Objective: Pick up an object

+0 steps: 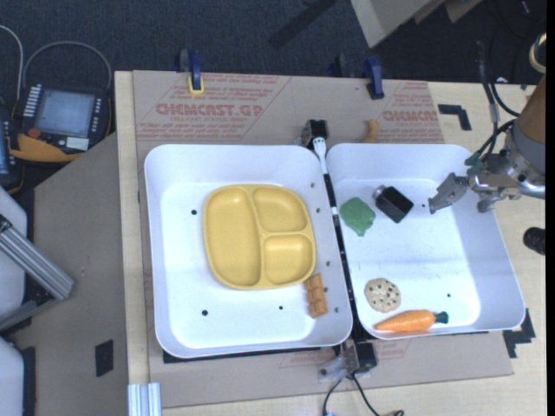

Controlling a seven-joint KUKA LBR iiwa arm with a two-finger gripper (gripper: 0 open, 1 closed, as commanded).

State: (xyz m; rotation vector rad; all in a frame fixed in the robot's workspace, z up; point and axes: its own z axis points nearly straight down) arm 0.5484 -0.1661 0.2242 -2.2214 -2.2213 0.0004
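Two shallow white bins stand side by side on the bench. In the right bin (486, 258) a carrot (408, 321) lies near the front wall, its long axis running left to right, with the orange tip to the left and the green end to the right. Just behind it sits a round cookie (381, 294); a green piece (357, 215) and a small black block (394, 204) lie near the back, close together. The left bin (173, 232) holds a yellow divided plate (257, 235) and a small brown waffle piece (316, 295) beside its front right corner. The gripper (453, 192) hangs over the right bin's far side, with nothing between its fingers; how wide they stand I cannot tell.
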